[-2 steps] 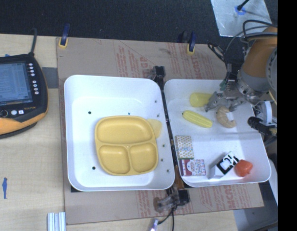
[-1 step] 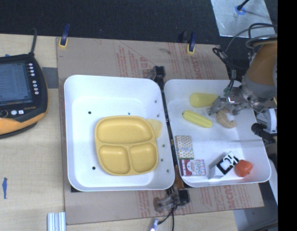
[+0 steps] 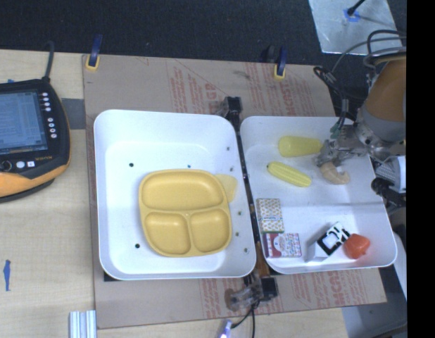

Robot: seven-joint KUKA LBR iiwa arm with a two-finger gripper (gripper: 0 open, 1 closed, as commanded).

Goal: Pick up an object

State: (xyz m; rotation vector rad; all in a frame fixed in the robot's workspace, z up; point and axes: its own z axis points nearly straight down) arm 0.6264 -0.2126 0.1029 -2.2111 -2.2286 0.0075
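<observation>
The right bin (image 3: 376, 206) holds a yellow oval piece (image 3: 299, 146), a yellow corn cob (image 3: 288, 174), a tan lump (image 3: 336, 174), two small printed boxes (image 3: 269, 214) (image 3: 282, 245), a black-and-white block (image 3: 332, 239) and a red-orange ball (image 3: 357, 246). My gripper (image 3: 333, 155) hangs low over the bin's far right part, directly above the tan lump and just right of the yellow oval piece. Its fingertips blend into the lump, so contact is unclear. The left bin (image 3: 112, 153) holds a yellow divided tray (image 3: 185, 211).
A tablet controller (image 3: 24, 132) in an orange case lies on the bench to the left. Clamps (image 3: 279, 62) pin the cardboard sheet at the back. Cables trail at the right by the arm (image 3: 386, 94). The bin walls meet at the middle (image 3: 243, 189).
</observation>
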